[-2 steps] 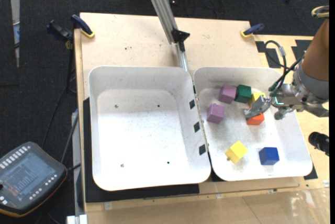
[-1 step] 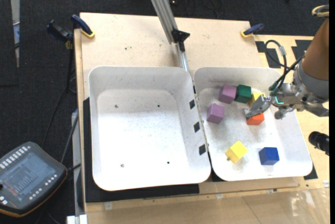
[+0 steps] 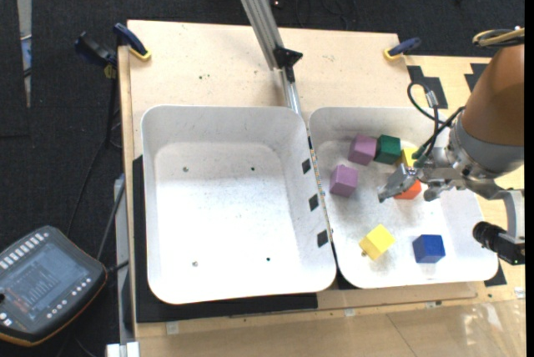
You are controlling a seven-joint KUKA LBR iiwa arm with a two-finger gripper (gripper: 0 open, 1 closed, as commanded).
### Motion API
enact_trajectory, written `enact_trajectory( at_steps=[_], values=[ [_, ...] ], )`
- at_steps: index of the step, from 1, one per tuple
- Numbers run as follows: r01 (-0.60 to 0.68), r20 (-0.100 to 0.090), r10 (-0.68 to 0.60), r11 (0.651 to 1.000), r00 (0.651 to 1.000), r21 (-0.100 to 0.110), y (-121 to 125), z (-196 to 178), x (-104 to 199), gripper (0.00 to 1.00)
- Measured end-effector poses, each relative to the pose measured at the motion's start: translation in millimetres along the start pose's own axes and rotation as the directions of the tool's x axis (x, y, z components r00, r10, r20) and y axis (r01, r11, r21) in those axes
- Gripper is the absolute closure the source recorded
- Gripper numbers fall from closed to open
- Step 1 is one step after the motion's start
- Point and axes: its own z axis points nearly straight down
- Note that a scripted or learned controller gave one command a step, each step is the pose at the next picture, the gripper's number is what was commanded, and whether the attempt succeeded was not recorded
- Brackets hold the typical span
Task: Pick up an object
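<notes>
My gripper (image 3: 410, 187) is low in the right bin (image 3: 467, 268), reaching in from the right. Its two grey fingers (image 3: 390, 190) stand apart, one on each side of a small orange block (image 3: 409, 191) that lies on the bin floor, partly hidden by the gripper. The jaws look open around it, not closed on it. Close by are a green block (image 3: 388, 148), two purple blocks (image 3: 363, 149) (image 3: 344, 179), a yellow block (image 3: 377, 242) and a blue block (image 3: 428, 248). A sliver of another yellow piece (image 3: 409, 155) shows beside the green block.
The left bin (image 3: 158, 205) stands beside the right one, sharing a middle wall (image 3: 317, 197). A slanted metal pole (image 3: 259, 5) crosses above the bench's back. A handheld pendant (image 3: 42, 284) lies at the lower left, off the bench.
</notes>
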Motion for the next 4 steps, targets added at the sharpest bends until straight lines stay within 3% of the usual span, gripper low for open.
enact_trajectory(
  at_steps=[2,3,4],
  values=[
    [-0.002,-0.001,0.002,1.0,1.0,0.002,-6.6,104.1,1.3,0.0],
    [0.0,0.001,0.0,1.0,1.0,-0.007,-3.9,90.4,1.4,1.0],
    [0.004,0.003,-0.004,1.0,1.0,-0.013,0.0,26.9,1.6,1.0]
  ],
)
